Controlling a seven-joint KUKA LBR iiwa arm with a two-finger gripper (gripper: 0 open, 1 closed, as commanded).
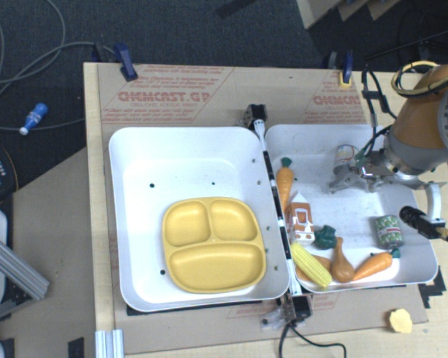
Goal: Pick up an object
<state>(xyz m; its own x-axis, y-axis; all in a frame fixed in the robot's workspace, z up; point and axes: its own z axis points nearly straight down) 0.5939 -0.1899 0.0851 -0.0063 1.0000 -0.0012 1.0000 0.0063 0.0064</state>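
The right bin holds several toy foods. An orange carrot lies along its left wall, and below it a small orange-and-white box. Along the near wall are a corn cob, a dark green piece, a brown drumstick and a second carrot. A green can lies at the right. My gripper hangs low over the bin's bare upper middle, right of the first carrot and apart from every item. Nothing shows in its grasp.
The left bin holds a yellow divided plate. A small yellow piece lies on the bench outside the right bin's near corner. The grey arm with its orange band covers the right bin's far right corner.
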